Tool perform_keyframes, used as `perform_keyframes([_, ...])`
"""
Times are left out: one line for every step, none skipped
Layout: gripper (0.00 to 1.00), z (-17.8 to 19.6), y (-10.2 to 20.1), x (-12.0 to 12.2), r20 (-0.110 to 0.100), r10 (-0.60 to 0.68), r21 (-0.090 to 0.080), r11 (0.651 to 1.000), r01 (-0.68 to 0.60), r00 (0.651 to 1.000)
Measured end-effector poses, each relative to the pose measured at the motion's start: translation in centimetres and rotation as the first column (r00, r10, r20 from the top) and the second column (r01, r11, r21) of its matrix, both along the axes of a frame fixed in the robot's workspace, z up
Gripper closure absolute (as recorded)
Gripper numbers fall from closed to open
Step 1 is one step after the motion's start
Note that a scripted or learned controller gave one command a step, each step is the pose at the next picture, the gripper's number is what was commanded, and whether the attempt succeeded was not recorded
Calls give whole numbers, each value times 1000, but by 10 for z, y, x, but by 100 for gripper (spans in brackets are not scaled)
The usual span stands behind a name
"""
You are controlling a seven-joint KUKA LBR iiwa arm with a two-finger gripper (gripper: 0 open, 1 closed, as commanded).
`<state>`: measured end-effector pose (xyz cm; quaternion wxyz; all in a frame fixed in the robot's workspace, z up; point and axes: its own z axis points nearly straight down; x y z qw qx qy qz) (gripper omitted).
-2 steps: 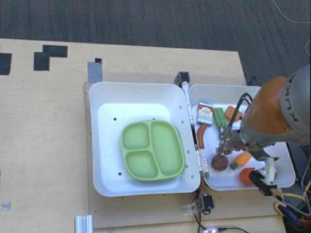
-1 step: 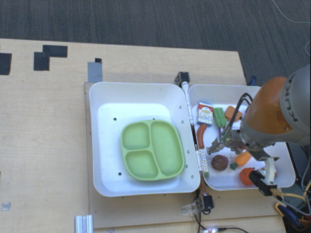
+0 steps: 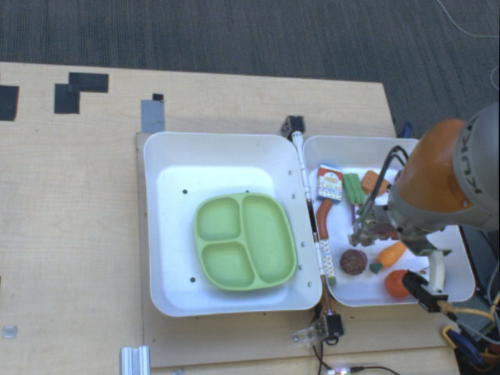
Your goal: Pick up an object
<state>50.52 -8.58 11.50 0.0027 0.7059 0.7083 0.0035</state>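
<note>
We see the gripper low in the right bin, its jaws' state hidden from us. A brown patty lies just below it; carrot, tomato and sausage crowd nearby.

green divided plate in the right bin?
No, the green divided plate lies in the left bin; the right bin holds the small food items.

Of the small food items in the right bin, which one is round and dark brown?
The brown disc near the bin's front, just below the gripper. The carrot and tomato beside it are orange and red.
</note>
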Motion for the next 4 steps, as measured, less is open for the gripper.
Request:
perform_keyframes([0, 0, 0, 0, 0, 0, 0, 1000, 0, 1000])
perform_keyframes([100, 10, 1, 1, 3, 2, 1, 1000, -2, 1000])
perform_keyframes([100, -5, -38, 106, -5, 2, -2, 1000, -2, 1000])
perform_keyframes([100, -15, -119, 120, -6, 1, -2, 1000, -1, 1000])
